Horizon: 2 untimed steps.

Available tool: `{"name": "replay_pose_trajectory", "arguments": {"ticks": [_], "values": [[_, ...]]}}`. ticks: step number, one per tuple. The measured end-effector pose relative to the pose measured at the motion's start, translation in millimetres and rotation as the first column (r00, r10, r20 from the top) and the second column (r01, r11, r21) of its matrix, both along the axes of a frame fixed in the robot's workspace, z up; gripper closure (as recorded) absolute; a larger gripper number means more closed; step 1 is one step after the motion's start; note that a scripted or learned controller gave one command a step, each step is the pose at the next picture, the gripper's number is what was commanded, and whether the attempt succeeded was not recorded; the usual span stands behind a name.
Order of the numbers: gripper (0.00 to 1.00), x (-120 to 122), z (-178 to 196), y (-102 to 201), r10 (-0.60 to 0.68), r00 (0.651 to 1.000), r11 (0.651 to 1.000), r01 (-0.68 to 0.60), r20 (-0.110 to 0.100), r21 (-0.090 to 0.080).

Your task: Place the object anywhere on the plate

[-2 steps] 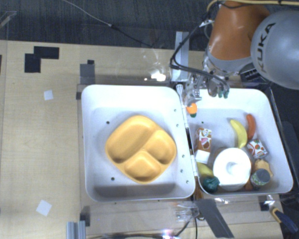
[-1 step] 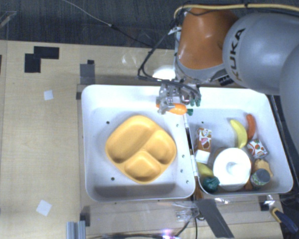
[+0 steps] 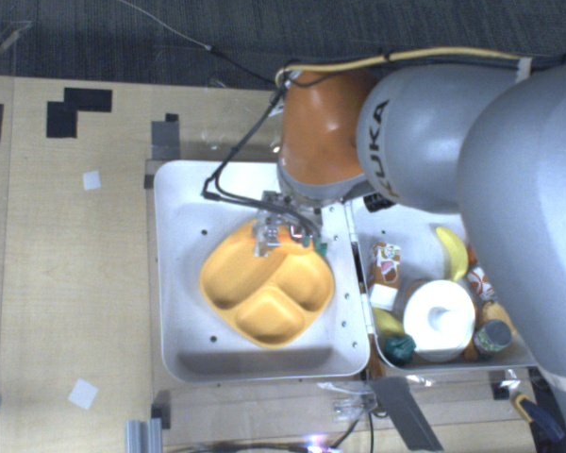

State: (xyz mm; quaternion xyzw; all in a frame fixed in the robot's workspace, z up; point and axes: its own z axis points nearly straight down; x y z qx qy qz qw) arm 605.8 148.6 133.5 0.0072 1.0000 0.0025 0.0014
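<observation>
A yellow-orange plate (image 3: 264, 295) with three compartments lies in the left white bin (image 3: 184, 281). My gripper (image 3: 281, 232) hangs over the plate's far right edge, under the orange wrist band. A small reddish and green bit shows at the gripper's tip, too small and blurred to name. Whether anything sits between the fingers is hidden by the wrist.
The right bin (image 3: 410, 243) holds a banana (image 3: 453, 251), a white roll (image 3: 441, 317), a small printed carton (image 3: 387, 262), a dark green item (image 3: 399, 348) and other small objects. My large grey arm covers the upper right. A black cable (image 3: 236, 159) loops over the left bin's far edge.
</observation>
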Motion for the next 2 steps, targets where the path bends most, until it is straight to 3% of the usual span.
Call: {"name": "replay_pose_trajectory", "arguments": {"ticks": [1, 2], "values": [[1.0, -4.9, 15.3, 44.1, -0.101, 0.995, 0.995, 0.101, 0.005, 0.001], [0.0, -4.4, 15.1, 42.4, -0.103, 0.995, 0.995, 0.103, 0.005, 0.0]]}}
